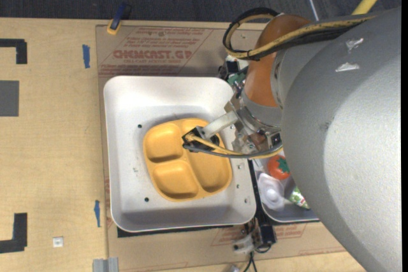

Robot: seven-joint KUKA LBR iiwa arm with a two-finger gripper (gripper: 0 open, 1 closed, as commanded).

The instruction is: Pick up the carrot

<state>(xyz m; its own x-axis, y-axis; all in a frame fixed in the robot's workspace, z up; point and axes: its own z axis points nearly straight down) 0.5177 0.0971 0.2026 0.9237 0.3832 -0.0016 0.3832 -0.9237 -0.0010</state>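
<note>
Orange-red rounded piece, which we take for the carrot [278, 167], lies by the left edge of the right shallow white bin [288, 220]. The gripper [250, 132] hangs just beside it; whether apart or together, we cannot tell. We judge the approach in hand; next, centre over it and descend.

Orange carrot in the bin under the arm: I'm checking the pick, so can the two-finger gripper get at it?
Probably yes: the gripper hangs beside the carrot; nothing lies on it, though the arm hides part.
</note>
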